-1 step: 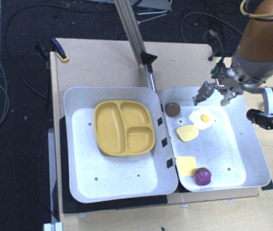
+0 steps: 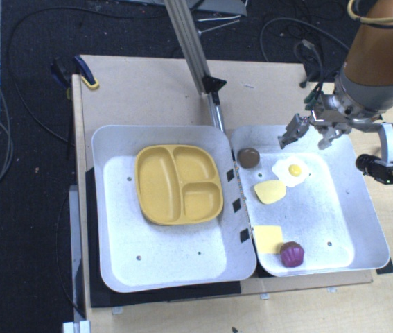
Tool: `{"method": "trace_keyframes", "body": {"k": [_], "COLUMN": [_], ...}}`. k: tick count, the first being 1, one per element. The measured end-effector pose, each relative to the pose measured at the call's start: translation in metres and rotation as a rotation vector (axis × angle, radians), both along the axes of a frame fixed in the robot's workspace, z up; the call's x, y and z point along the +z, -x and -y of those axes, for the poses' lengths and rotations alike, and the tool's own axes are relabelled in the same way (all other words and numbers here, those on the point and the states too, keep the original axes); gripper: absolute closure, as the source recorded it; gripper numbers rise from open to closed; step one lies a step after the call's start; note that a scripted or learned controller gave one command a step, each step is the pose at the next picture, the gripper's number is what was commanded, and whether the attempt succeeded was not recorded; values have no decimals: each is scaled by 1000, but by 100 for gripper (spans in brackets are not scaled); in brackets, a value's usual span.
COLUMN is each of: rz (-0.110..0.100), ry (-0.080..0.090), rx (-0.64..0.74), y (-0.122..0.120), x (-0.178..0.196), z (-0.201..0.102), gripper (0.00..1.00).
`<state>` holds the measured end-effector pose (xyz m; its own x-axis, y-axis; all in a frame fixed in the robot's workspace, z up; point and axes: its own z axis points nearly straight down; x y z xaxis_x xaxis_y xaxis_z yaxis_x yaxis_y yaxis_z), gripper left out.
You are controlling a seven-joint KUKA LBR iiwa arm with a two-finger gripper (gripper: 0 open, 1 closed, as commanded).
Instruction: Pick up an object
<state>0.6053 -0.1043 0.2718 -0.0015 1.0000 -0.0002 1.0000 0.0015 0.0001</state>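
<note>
White right bin [image 2: 362,207] — fried egg [image 2: 292,171], white, yellow yolk

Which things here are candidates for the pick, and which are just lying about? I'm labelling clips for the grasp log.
For the pick, all in the right bin:
- fried egg toy
- brown round piece
- yellow wedge
- yellow square slice
- purple piece
- the hand, above that bin's far edge

Lying about:
- yellow divided plate in the left bin
</note>
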Motion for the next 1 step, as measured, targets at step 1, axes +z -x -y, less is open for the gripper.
{"method": "trace_keyframes", "body": {"k": [1], "rz": [-6], "ry": [-1], "rx": [-2], "y": [2], "x": [-64], "z": [-5], "gripper": [0]}}
